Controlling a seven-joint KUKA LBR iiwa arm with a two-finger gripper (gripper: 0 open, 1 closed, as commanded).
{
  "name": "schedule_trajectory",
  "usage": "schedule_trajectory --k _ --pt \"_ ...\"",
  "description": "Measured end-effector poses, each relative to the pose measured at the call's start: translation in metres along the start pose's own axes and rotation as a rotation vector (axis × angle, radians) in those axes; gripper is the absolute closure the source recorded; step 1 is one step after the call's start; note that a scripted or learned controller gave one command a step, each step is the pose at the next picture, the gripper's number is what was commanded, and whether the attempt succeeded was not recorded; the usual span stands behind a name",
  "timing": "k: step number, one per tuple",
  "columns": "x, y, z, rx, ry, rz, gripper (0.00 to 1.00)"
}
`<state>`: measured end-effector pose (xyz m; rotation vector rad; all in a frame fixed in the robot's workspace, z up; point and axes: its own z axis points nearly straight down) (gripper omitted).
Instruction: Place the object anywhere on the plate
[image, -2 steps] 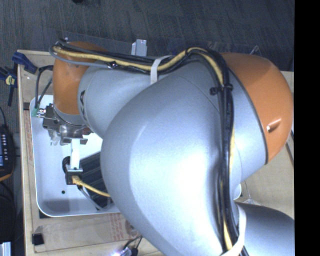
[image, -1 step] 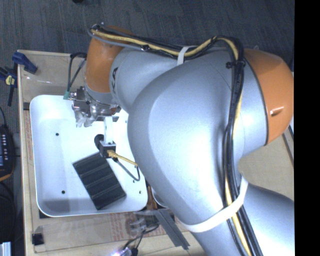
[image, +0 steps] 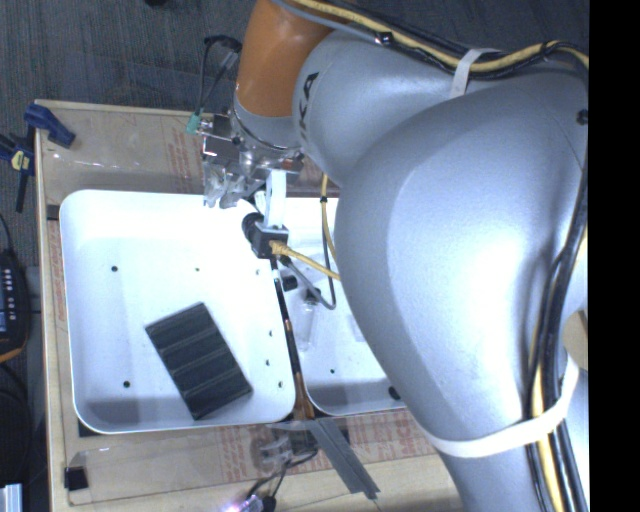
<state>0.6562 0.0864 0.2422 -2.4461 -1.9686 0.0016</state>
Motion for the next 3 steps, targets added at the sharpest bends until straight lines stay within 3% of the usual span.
schedule_trajectory --k 1,2,3 --pt "-0.072 -0.102 0.052 0.004 -0.002 -0.044 1.0" --pt "0.003 -0.17 0.123 0.004 -0.002 -0.015 1.0" --pt "0.05 -0.191 0.152 0.002 -0.002 0.289 1.0"
